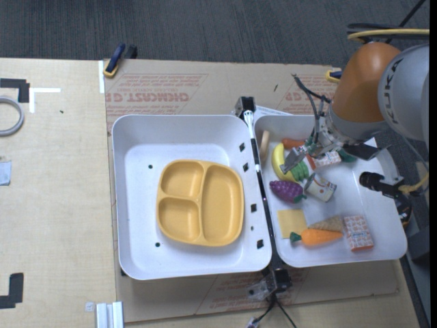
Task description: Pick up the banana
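Observation:
The yellow banana (278, 160) lies near the left wall of the right bin (382, 248), towards its back. My gripper (299, 159) hangs low just to the banana's right, over a green item (300, 172), with the grey and orange arm (372, 80) behind it at the upper right. The fingers look dark and small; nothing is seen between them.
The right bin also holds purple grapes (287, 190), a small can (321, 190), a cheese slice (291, 221), a carrot (317, 237), bread (328, 223) and a pink carton (357, 232). A yellow divided plate (201, 202) sits in the left bin (130, 203).

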`<move>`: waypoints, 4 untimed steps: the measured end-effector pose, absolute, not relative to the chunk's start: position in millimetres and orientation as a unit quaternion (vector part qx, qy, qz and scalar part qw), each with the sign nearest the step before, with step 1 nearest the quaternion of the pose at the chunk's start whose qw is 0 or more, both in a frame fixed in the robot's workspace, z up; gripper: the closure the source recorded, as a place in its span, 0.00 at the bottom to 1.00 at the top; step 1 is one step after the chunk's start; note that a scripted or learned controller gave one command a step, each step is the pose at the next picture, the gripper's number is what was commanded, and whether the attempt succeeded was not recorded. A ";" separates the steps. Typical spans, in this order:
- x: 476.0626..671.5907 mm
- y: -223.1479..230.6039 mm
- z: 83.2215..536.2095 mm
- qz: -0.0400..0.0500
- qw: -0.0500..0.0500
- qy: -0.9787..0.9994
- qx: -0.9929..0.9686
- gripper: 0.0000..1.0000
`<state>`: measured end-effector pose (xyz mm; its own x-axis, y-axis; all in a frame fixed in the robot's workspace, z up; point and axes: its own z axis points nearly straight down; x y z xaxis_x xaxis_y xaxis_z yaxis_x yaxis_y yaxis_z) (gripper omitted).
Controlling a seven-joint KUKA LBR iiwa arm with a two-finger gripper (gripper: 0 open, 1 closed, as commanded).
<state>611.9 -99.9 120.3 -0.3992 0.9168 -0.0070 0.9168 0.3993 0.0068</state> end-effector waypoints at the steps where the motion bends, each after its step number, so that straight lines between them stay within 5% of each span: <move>1: 649.2 -32.2 192.4 0.000 0.001 0.759 0.651 0.00; 2: 591.1 -26.0 192.2 -0.001 0.000 0.789 0.614 0.00; 4: 591.1 -26.0 192.2 0.000 0.000 0.789 0.614 0.00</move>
<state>591.1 -26.0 192.2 -0.2454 0.9694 -0.0005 0.9694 0.2454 -0.0008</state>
